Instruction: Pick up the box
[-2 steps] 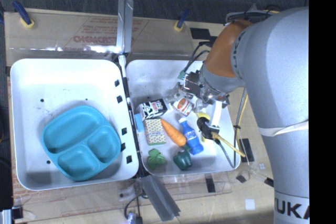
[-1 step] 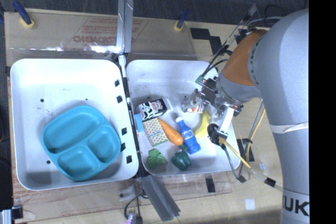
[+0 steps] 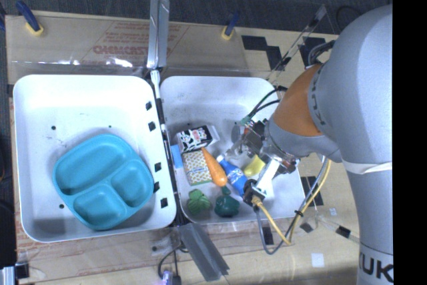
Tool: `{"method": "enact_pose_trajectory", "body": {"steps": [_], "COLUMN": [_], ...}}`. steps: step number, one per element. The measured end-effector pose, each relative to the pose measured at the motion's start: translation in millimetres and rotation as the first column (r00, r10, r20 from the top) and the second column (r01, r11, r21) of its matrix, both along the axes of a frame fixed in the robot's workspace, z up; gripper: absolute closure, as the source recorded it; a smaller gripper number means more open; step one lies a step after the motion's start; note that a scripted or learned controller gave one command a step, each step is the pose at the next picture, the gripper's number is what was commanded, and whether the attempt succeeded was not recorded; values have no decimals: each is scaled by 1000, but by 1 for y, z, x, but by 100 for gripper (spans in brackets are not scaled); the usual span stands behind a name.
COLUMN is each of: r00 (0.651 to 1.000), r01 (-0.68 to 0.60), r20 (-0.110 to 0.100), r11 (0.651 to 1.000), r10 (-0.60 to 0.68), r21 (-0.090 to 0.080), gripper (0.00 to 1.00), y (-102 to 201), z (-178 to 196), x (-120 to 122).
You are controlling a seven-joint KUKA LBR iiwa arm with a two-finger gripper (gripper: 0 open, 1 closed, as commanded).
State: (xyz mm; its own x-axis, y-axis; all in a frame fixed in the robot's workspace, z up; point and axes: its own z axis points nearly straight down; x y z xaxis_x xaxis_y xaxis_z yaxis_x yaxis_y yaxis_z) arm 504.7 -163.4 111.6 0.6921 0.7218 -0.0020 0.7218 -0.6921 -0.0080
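Observation:
A small black-and-white box (image 3: 195, 137) lies in the right bin (image 3: 200, 91), near its left wall. Just in front of it is a flat tan box with a checkered face (image 3: 195, 167). An orange carrot (image 3: 215, 169) leans against that tan box on its right side. My gripper (image 3: 243, 141) hangs low over the middle of the right bin, to the right of both boxes and apart from them. A blue bottle (image 3: 233, 177) and a yellow piece (image 3: 253, 165) sit right under the wrist. Nothing shows held in the gripper.
Two green toys (image 3: 197, 202) (image 3: 227, 205) rest at the right bin's front edge. The left bin (image 3: 40, 93) holds a blue divided plate (image 3: 100, 180). A metal divider (image 3: 158, 30) stands between the bins. The arm covers the right bin's right side.

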Motion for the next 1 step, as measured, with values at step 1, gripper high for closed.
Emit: {"method": "enact_pose_trajectory", "body": {"steps": [1], "r00": [1000], "r01": [-4], "r20": [-4], "r11": [1000], "r10": [4], "r21": [2], "gripper": [100], "y": [0], "z": [8], "x": [0]}}
